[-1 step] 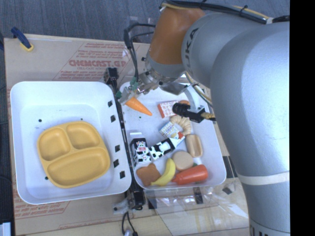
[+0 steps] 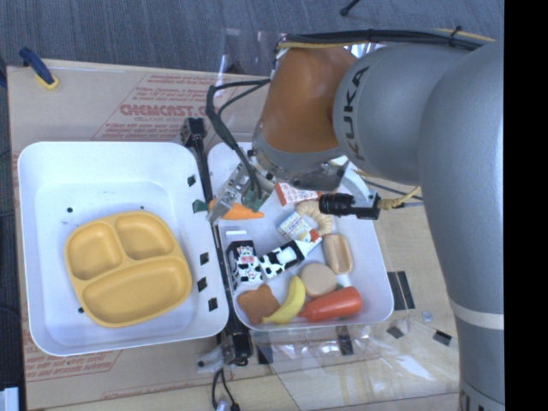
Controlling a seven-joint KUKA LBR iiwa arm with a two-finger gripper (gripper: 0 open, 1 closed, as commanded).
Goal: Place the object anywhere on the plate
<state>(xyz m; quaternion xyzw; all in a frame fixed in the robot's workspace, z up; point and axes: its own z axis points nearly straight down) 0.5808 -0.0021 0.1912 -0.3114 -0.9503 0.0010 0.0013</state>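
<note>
The grey arm (image 2: pixel 428 144) fills the right side of the frame, nearest the camera, its orange band (image 2: pixel 304 101) at upper centre above the wrist. Below it, two white bins sit side by side: the left bin (image 2: pixel 51 169) covers the left half of the frame and the right bin (image 2: pixel 377 281) lies at lower centre, partly hidden under the arm. A yellow plate (image 2: pixel 128 268) with three compartments rests in the lower left part of the left bin. The gripper (image 2: pixel 229 197) hangs at the upper left corner of the right bin, beside the divide between the bins, and its fingers look close together over a small orange carrot (image 2: pixel 242 214) with a green end; whether they actually grip it cannot be told. Lower in the right bin lie a red pepper (image 2: pixel 334 304), a yellow banana (image 2: pixel 291 302), a black-and-white cow-patterned carton (image 2: pixel 257 264), a hot dog (image 2: pixel 336 253), a brown cookie (image 2: pixel 255 302) and a small printed box (image 2: pixel 297 226), crowded together and mostly touching.
</note>
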